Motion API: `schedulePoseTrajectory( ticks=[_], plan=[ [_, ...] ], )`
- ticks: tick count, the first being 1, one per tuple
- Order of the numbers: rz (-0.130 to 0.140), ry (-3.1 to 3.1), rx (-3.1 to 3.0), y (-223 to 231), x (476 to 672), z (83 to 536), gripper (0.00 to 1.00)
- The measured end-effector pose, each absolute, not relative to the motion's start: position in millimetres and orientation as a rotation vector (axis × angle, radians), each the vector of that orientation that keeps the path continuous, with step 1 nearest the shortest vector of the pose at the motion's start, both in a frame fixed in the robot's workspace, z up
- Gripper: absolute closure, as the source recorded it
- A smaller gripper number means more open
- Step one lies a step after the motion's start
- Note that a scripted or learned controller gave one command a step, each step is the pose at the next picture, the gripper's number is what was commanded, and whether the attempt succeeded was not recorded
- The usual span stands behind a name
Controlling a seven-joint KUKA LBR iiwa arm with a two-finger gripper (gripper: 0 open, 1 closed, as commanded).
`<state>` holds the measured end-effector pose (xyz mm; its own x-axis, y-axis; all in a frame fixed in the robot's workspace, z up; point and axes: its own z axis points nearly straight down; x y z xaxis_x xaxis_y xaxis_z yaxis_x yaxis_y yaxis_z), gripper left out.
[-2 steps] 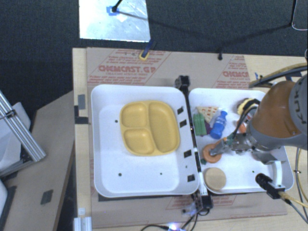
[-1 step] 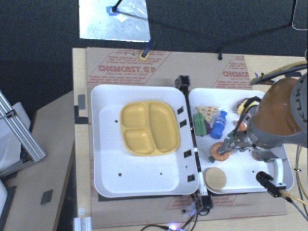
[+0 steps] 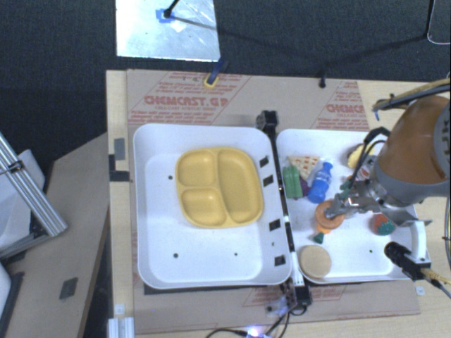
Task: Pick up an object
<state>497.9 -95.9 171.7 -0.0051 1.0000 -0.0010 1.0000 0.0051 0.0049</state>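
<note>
The orange object (image 3: 328, 215) sat in the right bin (image 3: 366, 263), directly under the gripper (image 3: 341, 204), which hung low over it. I could not tell from my camera whether the gripper touched it, or whether it was released or clenched, because the arm's grey wrist (image 3: 405, 182) and orange band covered much of that spot.

Just to the left of the gripper and a little further back lay a blue bottle (image 3: 320, 180), tilted, with a green block (image 3: 292, 182) beside it and a tan wedge with dots (image 3: 304, 164) touching the bottle's far end. Nearer to me than the gripper, by the front wall of the bin, rested a round beige disc (image 3: 315, 260), with a small dark green piece (image 3: 318, 237) between it and the orange object. To the gripper's right, partly under the arm, I saw a small red and green thing (image 3: 382, 224). A yellow item (image 3: 356, 155) peeked out behind the arm near the bin's back.

Well to the left of the gripper, in the left bin (image 3: 158, 259), lay a yellow divided plate (image 3: 217, 186). Both bins stood on the surface (image 3: 190, 94).
</note>
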Motion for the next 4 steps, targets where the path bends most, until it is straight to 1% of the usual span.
schedulePoseTrajectory(
  ticks=[1, 2, 3, 4],
  plan=[
    [0.008, 2.222, 2.211, -96.0, 500.2, 225.5, 1.00],
    [0.004, 2.230, 2.211, -48.5, 513.9, 216.1, 1.00],
    [0.005, 2.231, 2.210, -3.4, 538.5, 218.7, 1.00],
    [0.006, 2.232, 2.210, 47.2, 543.6, 233.0, 1.00]
  ],
)
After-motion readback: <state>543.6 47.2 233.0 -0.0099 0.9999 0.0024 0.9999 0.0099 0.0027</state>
